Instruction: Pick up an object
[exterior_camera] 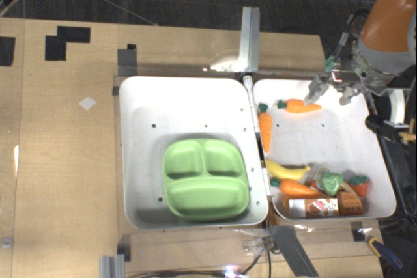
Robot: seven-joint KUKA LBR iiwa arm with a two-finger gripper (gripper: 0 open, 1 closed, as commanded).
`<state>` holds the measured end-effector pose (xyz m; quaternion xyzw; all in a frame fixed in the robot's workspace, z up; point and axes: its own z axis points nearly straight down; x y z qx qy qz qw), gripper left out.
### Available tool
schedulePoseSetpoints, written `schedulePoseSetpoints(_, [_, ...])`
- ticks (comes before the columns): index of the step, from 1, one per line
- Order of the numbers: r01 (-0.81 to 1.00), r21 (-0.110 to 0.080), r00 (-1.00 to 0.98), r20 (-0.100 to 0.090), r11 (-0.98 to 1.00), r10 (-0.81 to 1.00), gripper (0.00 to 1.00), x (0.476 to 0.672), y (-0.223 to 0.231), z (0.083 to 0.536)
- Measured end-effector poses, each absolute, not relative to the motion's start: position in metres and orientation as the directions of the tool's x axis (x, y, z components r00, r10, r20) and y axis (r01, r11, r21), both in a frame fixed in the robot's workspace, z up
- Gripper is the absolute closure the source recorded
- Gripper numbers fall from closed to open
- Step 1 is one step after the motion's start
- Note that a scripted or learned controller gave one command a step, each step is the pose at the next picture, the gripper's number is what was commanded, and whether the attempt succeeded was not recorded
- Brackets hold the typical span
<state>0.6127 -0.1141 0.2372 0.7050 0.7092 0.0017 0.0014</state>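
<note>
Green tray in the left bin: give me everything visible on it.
The green tray is a light green, plastic-looking divided plate with rounded corners. It has three compartments: two smaller ones on the far side, one wide one on the near side. It lies flat and right side up on the floor of the left bin, toward the near right part, slightly turned. Nothing lies in it; the gripper is over the other bin.
</note>
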Motion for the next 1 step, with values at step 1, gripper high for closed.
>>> schedulePoseSetpoints(1, [0.999,0.007,0.049,0.0,-0.049,0.999,0.0,0.6332,-0.0956,0.0968])
